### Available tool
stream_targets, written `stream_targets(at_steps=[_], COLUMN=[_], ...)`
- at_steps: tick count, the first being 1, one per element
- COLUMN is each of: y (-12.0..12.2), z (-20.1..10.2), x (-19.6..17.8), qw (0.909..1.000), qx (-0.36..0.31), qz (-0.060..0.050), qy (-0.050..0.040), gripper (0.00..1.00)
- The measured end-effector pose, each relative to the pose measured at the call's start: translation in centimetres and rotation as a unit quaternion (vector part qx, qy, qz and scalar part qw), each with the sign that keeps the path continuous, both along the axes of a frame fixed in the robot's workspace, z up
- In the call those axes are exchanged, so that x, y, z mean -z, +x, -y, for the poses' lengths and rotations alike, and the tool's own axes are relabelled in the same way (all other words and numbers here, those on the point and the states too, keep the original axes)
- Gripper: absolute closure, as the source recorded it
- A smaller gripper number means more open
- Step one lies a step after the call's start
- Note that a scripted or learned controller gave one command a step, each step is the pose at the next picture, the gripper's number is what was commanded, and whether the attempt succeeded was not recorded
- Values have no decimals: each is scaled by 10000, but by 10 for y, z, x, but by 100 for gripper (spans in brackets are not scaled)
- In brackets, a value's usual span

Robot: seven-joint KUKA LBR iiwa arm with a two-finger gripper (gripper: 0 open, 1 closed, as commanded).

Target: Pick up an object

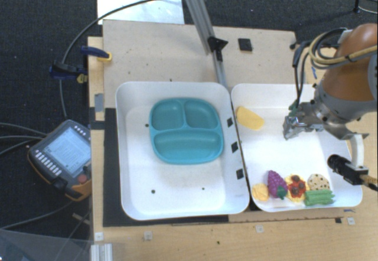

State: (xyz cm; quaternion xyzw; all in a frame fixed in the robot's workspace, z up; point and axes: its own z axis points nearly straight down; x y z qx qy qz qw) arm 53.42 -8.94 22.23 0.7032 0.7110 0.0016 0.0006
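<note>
End effector point(291, 127) over the right bin point(277, 153), its opening too blurred to tell, arm cut off rightward.

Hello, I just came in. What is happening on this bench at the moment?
A grey and orange robot arm reaches in from the right, and its gripper is above the right bin, with nothing visibly held. A yellow piece lies to its left. More toy food sits along the bin's near edge: a purple grape bunch, a pizza slice, a cookie and green beans. The left bin holds a teal divided plate.
</note>
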Motion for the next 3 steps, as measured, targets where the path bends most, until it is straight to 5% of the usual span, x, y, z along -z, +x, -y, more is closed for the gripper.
stream_targets(at_steps=[3], y=[29], z=[-160], x=[-8], qw=[10000], qx=[-6], qz=[-1], qy=[9], gripper=[100])
